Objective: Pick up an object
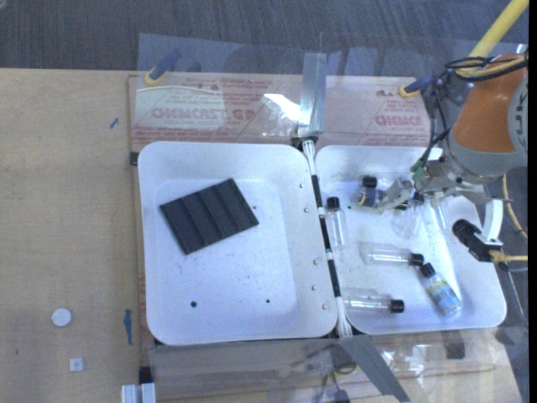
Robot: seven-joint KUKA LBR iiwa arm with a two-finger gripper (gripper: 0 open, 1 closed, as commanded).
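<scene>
Since the right bin (495, 313) holds every loose vial, we choose among them from near to far. Nearest lies a vial (373, 304) with its long axis left-right, black cap to the right. Beyond it a second vial (390, 258) lies likewise, and a blue-labelled vial (439, 290) runs diagonally. Farthest, our end effector (413, 193) hovers over small vials (369, 190) just to its left; we cannot tell its grip state.
</scene>
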